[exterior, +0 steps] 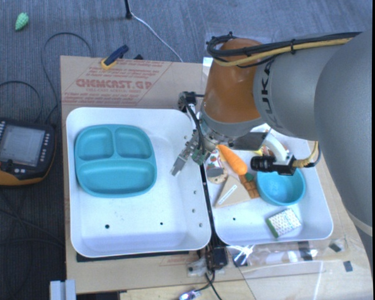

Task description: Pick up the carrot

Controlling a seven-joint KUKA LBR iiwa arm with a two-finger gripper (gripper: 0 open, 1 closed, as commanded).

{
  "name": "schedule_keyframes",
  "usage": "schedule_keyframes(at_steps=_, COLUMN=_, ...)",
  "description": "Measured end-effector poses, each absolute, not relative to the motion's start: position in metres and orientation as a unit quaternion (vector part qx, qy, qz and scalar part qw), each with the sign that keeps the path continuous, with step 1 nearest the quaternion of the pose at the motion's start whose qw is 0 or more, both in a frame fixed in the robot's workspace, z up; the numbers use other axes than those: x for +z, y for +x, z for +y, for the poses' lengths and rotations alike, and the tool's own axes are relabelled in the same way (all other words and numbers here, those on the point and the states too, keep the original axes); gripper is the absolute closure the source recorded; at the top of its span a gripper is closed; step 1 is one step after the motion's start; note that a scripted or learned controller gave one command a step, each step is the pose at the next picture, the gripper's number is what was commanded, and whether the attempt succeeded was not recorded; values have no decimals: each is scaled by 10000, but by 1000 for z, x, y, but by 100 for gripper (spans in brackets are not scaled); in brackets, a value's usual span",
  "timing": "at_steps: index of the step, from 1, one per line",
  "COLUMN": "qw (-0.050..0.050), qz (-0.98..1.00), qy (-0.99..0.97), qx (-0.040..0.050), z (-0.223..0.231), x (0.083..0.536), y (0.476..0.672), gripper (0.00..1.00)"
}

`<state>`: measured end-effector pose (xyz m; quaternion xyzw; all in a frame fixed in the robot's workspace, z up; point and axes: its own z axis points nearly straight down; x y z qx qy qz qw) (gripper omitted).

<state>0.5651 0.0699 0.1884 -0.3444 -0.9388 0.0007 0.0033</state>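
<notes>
- carrot (pixel 233 159): bright orange w/ green end
- divided plate (pixel 115 159), left bin: turquoise
- bowl (pixel 282 188), right bin: blue
- both bins (pixel 137 230): white
- arm band (pixel 234 86): orange; rest grey
- sponge (pixel 284 222) nr right bin's front corner: green/white speckled

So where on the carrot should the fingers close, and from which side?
Judging by its pose, mid-body of the carrot, coming from above. It lies flat in the right bin, long axis slanting toward the blue bowl, so fingers should close across its narrow width. The gripper sits to its left.
</notes>
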Motion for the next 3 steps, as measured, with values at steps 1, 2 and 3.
schedule_keyframes(at_steps=1, qw=37, qz=-9837, qy=-1798, qx=15, z=13, x=181, y=486, gripper=100)
schedule_keyframes(at_steps=2, qw=-1, qz=-9811, qy=1937, qx=-8, z=-25, x=242, y=487, gripper=100)
schedule_keyframes(at_steps=3, qw=6, qz=-9997, qy=-254, qx=-7, z=7, x=280, y=509, gripper=100)
